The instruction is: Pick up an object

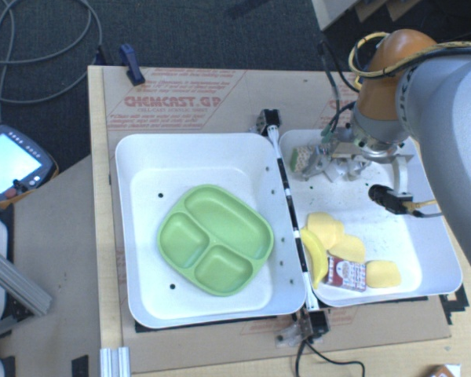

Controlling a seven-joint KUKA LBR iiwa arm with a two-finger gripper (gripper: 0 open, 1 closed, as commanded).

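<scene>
1. The table (pixel 180 100), a tan board with red lettering, carries two shallow white bins side by side on a dark carpeted floor.
2. The grey arm (pixel 447 124) reaches in from the right, its orange band (pixel 392 53) sitting above the wrist, over the far end of the right bin.
3. The left bin (pixel 141 163) holds a green divided plate (pixel 214 239) with three compartments, lying flat near the bin's middle.
4. The right bin (pixel 432 265) holds a cluster of small things at its near left corner: a yellow banana (pixel 315 256) along the left wall, a pale yellow lumpy piece (pixel 326 228) just beside it, a red and white packet (pixel 348 274) at the near edge, and a yellow block (pixel 382 273) touching the packet's right side.
5. The hand (pixel 334 162) hangs low in the far left corner of the right bin; whether it is open or closed I cannot tell.
6. A small greenish object (pixel 303 159) lies just left of the hand, against the far left corner of the right bin, well apart from the yellow cluster.
7. A blue clamp (pixel 131 63) sits at the table's far left edge.
</scene>
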